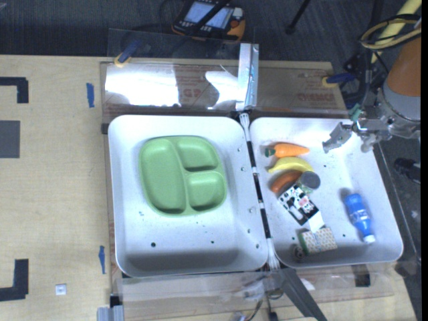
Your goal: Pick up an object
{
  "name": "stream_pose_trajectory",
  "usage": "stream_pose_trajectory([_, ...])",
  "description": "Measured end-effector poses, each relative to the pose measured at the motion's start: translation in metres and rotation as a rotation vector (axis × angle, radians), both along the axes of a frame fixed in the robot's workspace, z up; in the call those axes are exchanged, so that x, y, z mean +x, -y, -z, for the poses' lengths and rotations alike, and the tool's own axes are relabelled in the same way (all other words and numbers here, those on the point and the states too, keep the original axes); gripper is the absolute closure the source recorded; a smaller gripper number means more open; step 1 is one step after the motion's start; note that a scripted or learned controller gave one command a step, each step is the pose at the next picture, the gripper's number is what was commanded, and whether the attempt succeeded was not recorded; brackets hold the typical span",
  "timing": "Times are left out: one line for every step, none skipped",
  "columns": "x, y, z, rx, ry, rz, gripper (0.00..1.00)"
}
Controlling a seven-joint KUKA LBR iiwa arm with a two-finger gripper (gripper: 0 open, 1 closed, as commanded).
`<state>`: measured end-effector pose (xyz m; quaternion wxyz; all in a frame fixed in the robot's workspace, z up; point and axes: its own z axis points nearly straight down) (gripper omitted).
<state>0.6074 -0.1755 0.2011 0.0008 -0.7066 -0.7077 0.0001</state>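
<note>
Gripper hovers over right bin's far-right corner, fingers' spread not discernible, nothing seen held. Nearest target, carrot, lies just left of it, long axis left-right; blue bottle sits nearer the camera.

Legible text: none. Black-and-white printed packet, right bin: markings too small to read. Blue bottle: white label band, unreadable. Teach pendant, floor beyond bench: lit screen, contents blurred. Clear panel: faint reddish print, illegible.
</note>
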Motion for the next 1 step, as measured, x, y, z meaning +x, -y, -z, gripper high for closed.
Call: stream_pose_trajectory([-0.1124,0.0425,0.0691,0.009,-0.006,0.084,0.0])
